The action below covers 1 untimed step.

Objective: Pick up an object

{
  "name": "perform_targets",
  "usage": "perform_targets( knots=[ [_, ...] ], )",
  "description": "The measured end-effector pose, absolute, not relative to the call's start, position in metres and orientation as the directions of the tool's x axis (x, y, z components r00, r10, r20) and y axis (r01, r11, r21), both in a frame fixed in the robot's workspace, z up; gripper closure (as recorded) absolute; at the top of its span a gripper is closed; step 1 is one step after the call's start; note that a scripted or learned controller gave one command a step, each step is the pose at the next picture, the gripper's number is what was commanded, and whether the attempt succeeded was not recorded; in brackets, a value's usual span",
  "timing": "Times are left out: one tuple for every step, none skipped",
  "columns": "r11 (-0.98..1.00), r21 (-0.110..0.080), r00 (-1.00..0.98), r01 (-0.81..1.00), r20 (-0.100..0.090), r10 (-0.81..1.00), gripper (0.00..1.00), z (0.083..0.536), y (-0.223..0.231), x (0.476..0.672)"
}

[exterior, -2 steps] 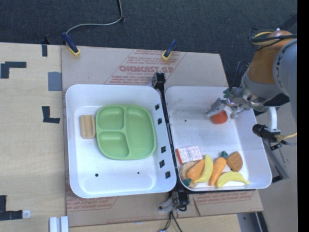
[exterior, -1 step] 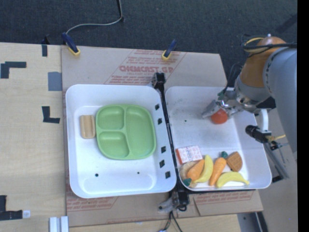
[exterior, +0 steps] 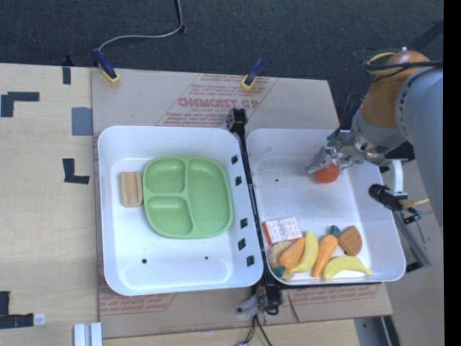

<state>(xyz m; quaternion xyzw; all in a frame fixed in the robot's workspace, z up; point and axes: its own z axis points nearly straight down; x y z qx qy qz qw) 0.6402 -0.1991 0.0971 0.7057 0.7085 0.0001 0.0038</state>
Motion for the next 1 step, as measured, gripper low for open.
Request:
perform_targets(
  knots=[
    [0.003, 0.000, -0.003, 1.000, 0.001, 1.000, 1.00, 0.1846, -0.0901, 0.6283]
  ],
)
